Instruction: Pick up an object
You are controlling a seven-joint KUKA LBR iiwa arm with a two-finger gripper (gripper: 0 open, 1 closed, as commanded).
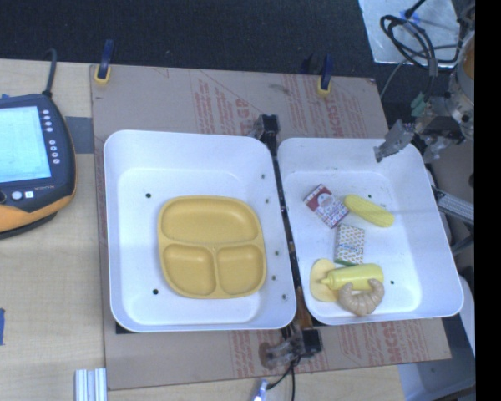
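The right white bin (426, 224) holds several small items. A red and white box (326, 205) lies beside a yellow corn-like piece (369, 210). Below them is a small patterned packet (349, 243). At the bin's front, a yellow bottle-shaped piece (356, 275) lies on a flat yellow piece (320, 281), touching a tan pastry-like lump (361, 298). My gripper (413, 140) hangs over the bin's far right corner, apart from all the items, with nothing seen in it.
The left white bin (125, 224) holds a yellow divided plate (210, 246). A teach pendant with a screen (21, 161) lies on the bench at far left. Blue clamps (104, 61) pin the cardboard at the back. Cables (413, 36) hang at the upper right.
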